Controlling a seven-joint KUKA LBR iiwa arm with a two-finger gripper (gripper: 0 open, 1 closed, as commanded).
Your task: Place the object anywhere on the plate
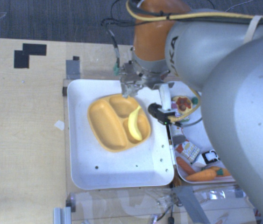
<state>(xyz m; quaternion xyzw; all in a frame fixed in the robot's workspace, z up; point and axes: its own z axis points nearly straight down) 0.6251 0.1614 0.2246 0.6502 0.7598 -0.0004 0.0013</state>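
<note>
Banana (134, 124) lying in right compartment of yellow plate (105, 125), apparently placed as asked. Jaws (129, 88) poised over plate's far rim; opening and contents impossible to tell.

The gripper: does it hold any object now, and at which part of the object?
Nothing shows between the fingers of the gripper, which hangs over the yellow plate's far rim. The banana lies on the plate, apart from it.

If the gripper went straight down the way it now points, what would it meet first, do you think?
Probably the yellow plate, at its upper compartment: the gripper hangs over that rim, though its height is hard to judge. The banana lies further along.
</note>
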